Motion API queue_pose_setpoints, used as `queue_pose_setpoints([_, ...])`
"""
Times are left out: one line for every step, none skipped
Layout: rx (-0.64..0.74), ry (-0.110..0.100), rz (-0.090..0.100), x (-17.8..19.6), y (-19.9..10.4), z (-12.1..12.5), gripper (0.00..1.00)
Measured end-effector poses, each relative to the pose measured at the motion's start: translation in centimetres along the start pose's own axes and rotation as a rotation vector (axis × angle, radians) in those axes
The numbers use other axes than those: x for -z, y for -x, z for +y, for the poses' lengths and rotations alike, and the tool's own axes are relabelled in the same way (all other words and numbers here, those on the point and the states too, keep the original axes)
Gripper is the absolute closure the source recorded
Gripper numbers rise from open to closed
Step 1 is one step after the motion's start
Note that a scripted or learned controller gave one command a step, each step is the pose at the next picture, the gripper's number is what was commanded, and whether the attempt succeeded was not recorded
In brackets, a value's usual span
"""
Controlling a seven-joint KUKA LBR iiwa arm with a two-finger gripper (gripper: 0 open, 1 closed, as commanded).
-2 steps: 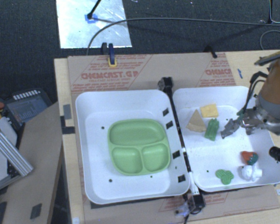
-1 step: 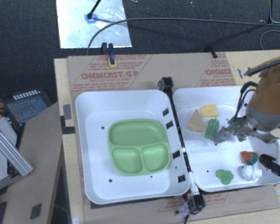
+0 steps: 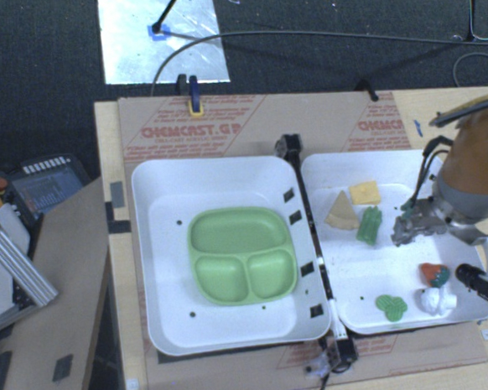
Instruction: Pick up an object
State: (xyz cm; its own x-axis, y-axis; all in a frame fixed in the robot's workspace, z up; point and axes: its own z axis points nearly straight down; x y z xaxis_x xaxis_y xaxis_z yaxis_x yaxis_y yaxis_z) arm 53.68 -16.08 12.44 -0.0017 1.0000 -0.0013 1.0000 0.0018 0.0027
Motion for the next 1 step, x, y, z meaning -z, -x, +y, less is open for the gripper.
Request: queue_pose_setpoints([0.001, 0.003, -0.001, 4.38, 0.41, 0.16, 1.00])
